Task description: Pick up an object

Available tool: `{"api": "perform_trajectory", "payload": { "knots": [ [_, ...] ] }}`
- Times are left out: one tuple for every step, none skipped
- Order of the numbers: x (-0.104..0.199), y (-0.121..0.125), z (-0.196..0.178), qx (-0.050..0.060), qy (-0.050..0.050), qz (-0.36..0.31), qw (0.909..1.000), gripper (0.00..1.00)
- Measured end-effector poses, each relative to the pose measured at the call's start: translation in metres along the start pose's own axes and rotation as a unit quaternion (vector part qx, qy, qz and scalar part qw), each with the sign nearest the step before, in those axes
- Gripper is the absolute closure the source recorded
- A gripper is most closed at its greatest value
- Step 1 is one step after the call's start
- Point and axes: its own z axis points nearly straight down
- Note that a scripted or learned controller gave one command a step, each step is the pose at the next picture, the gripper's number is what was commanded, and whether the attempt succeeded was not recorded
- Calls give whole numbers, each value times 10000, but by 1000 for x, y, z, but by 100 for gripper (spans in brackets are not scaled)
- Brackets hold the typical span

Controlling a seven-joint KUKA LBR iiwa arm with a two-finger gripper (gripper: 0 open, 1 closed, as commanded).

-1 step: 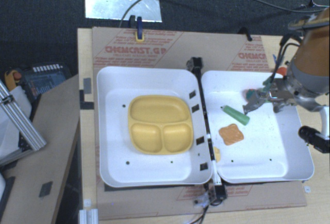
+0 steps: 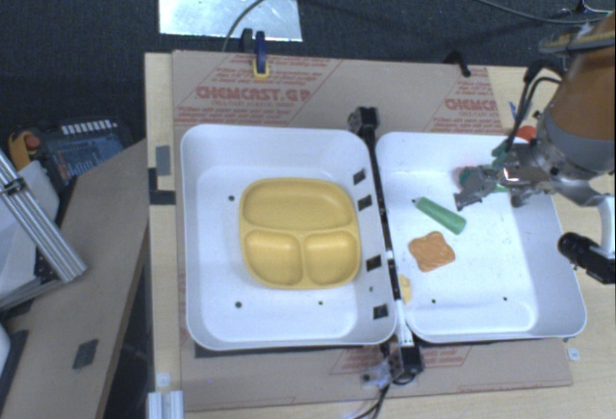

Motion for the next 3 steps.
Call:
{"api": "perform_trajectory", "payload": {
  "knots": [
    [5, -1, 62, 29, 8, 8, 10000, 0],
    [-3, -6, 110, 28, 7, 16, 10000, 0],
    [0, -4, 152, 25, 9, 10, 10000, 0]
  ]
}}
